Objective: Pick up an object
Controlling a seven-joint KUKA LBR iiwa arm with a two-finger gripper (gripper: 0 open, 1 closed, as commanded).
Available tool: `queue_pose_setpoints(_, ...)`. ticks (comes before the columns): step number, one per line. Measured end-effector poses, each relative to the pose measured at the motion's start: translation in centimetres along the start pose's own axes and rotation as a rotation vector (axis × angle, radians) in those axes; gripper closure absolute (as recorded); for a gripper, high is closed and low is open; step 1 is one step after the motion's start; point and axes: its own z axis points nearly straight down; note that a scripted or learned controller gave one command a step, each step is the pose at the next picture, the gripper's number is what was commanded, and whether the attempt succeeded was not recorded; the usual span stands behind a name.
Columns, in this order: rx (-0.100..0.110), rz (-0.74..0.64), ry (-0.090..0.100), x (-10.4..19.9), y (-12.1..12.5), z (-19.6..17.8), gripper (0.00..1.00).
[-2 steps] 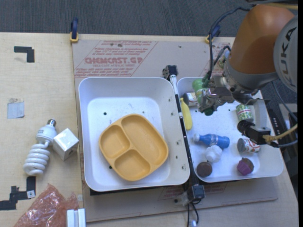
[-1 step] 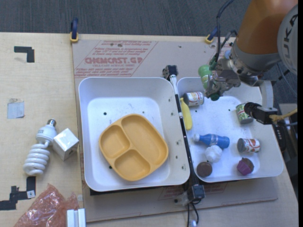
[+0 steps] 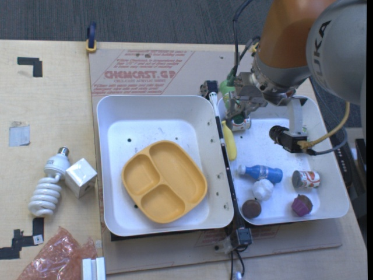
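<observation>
Right white plastic bin [image 3: 326, 206]: grey metal gripper [image 3: 240, 120] low at far-left corner, jaw state indiscernible, above small green-white object [image 3: 238, 123] beside yellow banana-shaped toy [image 3: 229, 144]. Risk: wall crowding deflects grasp; object slips.

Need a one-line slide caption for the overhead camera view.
KUKA arm's gripper low over the right bin of small objects; yellow divided tray in the left bin.
</observation>
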Motion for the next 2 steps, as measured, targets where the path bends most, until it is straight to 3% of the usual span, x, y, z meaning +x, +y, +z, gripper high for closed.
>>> queue_pose_setpoints(1,-0.002,0.0,0.0,6.3,-3.4,-3.2,1.0)
queue_pose_setpoints(2,0.0,0.003,0.0,1.3,-11.4,-3.9,1.0)
